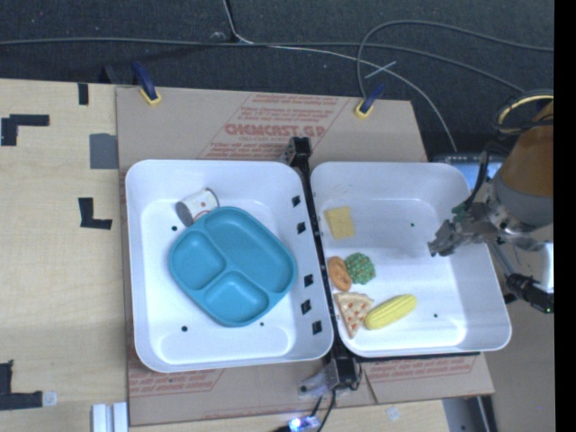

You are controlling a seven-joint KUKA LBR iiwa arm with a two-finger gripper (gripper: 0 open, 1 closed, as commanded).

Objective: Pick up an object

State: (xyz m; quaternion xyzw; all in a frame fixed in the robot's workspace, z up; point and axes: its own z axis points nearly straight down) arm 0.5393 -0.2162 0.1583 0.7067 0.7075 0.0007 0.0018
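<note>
Objects for picking lie in the right bin point(468, 327), gathered toward its left wall. A pale yellow square slice like cheese point(339, 222) lies flat nearest the far side. Below it an orange, bread-like piece point(338, 274) sits just beside a knobbly green broccoli floret point(360, 265). Nearer the front wall a triangular pizza-like slice point(353, 310), tan with red spots, lies touching a yellow corn cob point(391, 311) that is tilted across the bin floor.

The jaws point(444, 243) hang over the right side of this bin, well apart from the food pieces; whether they are apart or together cannot be told, since they are small and dark here.

In the left bin point(148, 331) a blue three-compartment tray point(232, 265) rests at a slant, with a small white and grey cup point(196, 207) lying on its side just beside its far corner.

Both bins stand on a cardboard sheet point(270, 124) printed in red; the large line reads roughly "CHEMCAST GP", the smaller lines too blurred to read. The sheet lies on a light wooden surface point(54, 268).
</note>
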